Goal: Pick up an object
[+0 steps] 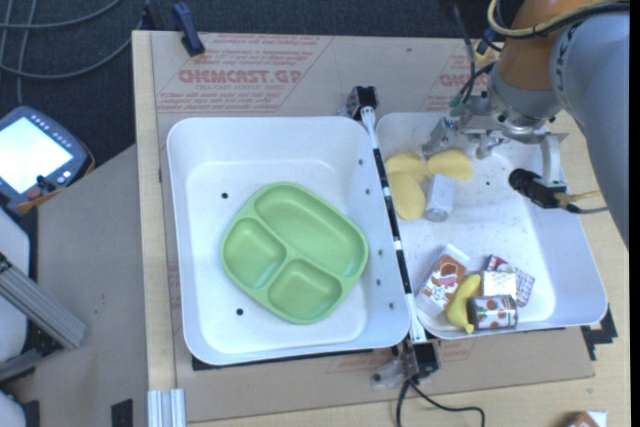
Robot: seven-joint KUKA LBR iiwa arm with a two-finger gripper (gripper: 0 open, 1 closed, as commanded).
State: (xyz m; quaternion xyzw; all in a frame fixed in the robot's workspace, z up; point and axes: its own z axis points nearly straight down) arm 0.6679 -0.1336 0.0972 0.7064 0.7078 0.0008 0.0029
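While the fingers [447,137] spread, they touch yellow pieces [412,177].

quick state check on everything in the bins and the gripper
green tray: flat, right way up, in the left bin
yellow lumps: lying in the right bin by the divider
grey can: on its side
banana: lying among small cartons
gripper: low over the right bin, grip unclear
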